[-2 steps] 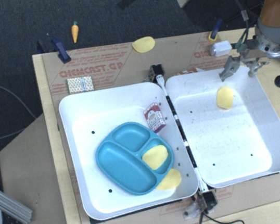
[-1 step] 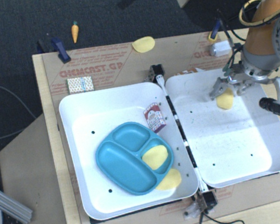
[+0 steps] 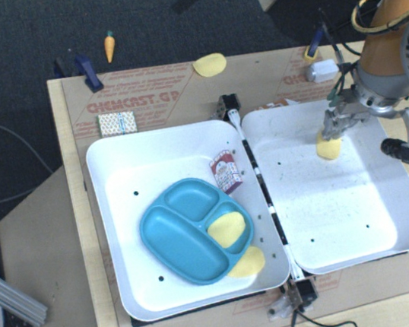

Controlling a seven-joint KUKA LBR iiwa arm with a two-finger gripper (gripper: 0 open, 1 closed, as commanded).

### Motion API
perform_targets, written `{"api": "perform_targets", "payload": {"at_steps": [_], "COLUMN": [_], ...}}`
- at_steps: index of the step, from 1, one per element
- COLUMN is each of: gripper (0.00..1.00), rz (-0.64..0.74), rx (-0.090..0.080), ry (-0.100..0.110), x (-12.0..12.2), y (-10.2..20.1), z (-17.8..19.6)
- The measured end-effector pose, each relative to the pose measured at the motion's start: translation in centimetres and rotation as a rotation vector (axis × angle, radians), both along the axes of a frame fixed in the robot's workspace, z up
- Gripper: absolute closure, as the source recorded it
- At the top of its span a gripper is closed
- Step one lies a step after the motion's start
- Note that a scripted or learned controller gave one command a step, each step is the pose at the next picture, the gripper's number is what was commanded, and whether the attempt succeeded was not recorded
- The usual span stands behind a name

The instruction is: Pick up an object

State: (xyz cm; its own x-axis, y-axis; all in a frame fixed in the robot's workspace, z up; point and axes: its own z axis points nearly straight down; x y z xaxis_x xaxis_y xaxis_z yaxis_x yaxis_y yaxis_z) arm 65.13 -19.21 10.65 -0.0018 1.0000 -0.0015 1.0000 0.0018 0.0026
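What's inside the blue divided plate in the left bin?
The blue divided plate holds one yellow piece in its small right compartment; its other compartments show bare blue. A second yellow piece lies just outside its lower edge, partly tucked under the rim, so its full shape is hidden.

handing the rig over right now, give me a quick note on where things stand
Gripper: low over the right bin, right above a small yellow object; finger state can't be read from this view, and no grasp is confirmed.
Left bin: blue divided tray with a yellow piece in one compartment, another yellow piece beside the tray, a small red packet near the divider.
Done: arm positioned at the yellow object.
Left: secure it and lift clear.
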Motion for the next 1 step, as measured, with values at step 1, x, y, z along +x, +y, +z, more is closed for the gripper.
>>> {"api": "perform_targets", "payload": {"at_steps": [1], "gripper": [0.0], "rz": [0.0], "rx": [0.0], "ry": [0.001], "x": [-0.02], "y": [0.0], "z": [-0.03]}}
